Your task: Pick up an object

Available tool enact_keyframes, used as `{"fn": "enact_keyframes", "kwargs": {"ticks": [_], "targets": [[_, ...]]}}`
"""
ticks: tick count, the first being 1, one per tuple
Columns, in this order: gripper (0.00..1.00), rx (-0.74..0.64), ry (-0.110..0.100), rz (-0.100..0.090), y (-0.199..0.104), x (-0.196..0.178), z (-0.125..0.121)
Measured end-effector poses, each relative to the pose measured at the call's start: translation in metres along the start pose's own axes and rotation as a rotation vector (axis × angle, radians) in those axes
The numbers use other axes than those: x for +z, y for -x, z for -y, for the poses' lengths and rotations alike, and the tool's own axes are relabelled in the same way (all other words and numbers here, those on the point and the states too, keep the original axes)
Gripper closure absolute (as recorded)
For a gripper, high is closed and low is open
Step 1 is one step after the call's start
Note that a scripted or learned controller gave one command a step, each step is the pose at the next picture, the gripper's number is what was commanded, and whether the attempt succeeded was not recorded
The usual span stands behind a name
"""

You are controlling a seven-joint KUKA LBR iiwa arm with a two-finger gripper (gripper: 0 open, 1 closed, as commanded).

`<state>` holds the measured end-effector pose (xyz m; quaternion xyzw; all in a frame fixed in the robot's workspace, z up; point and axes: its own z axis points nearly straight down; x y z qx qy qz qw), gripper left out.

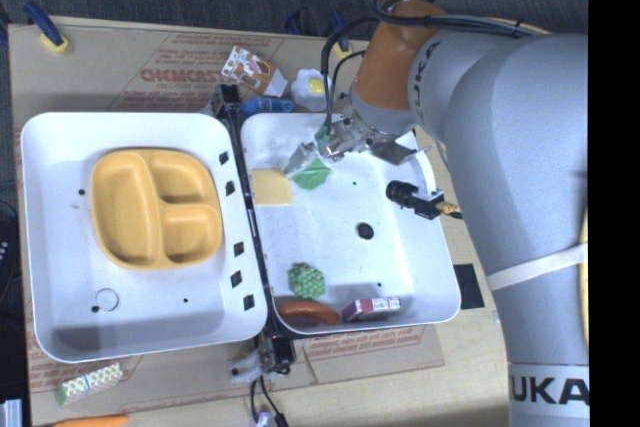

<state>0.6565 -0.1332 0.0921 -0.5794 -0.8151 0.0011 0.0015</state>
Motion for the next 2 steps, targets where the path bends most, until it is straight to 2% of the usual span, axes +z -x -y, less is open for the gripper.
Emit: {"fn": "enact_keyframes", "kwargs": {"ticks": [1,2], "targets": [[1.0,-0.003,-0.001,0.0,0.0,-0.0106,-0.0006],[0.0,-0.004,-0.001,0.0,-0.0001,-0.0106,-0.0005]]}}
